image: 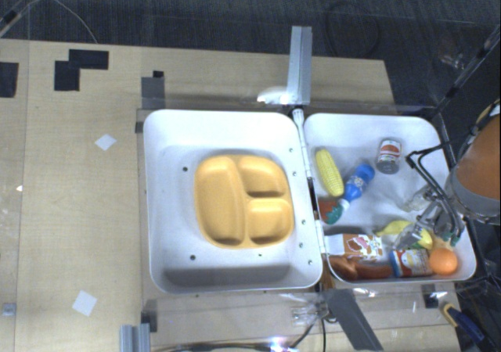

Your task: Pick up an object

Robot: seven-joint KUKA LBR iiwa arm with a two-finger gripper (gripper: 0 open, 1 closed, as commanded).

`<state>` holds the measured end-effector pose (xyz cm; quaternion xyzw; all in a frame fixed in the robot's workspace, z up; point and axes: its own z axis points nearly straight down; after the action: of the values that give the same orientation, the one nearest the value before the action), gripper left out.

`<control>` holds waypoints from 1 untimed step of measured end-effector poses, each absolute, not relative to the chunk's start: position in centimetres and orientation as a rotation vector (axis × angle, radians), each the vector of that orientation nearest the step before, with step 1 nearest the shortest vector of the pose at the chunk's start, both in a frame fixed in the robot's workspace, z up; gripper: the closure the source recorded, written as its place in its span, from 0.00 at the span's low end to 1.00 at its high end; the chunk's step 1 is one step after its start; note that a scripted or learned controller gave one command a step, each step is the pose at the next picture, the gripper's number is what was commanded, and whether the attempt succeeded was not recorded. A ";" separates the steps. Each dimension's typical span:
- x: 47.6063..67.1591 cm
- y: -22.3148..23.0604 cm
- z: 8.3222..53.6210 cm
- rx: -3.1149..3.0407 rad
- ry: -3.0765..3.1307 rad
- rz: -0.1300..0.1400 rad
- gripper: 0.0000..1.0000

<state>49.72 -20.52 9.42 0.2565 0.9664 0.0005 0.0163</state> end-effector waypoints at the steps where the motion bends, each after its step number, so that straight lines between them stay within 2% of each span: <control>1: 55.5 -15.6 9.0 1.148 2.910 0.008 0.00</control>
<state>55.51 -15.65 8.95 0.3670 0.9302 0.0026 0.0068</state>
